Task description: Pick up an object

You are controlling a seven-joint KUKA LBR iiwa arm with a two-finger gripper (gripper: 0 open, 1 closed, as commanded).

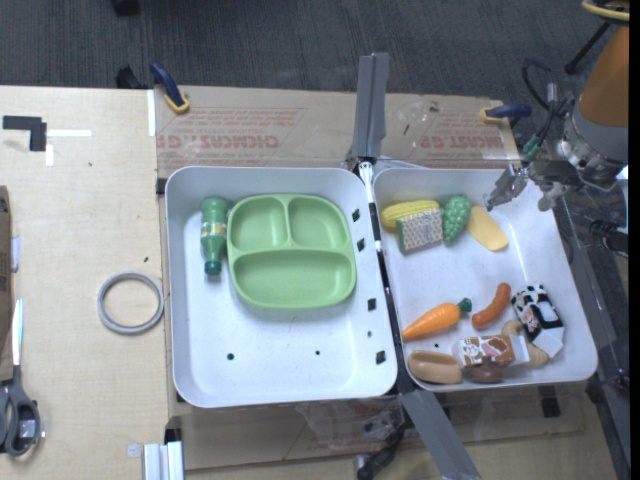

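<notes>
Pale wood bench (pixel 70 228) carries two white bins; the right bin (pixel 575 268) holds the toy food. Nearest the gripper (pixel 520 183) is a yellow wedge (pixel 488 230), lying just below and left of it, apart from it, beside a green piece (pixel 456 218) and a corn cob (pixel 410 211). Nothing sits between the fingers, whose spread I cannot tell. From the right, the arm (pixel 605 98) hangs over the bin's far right corner.

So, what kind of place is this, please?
Probably a robot lab bench: two white bins with toy food such as a carrot, a green tray, and tape beside them.
</notes>
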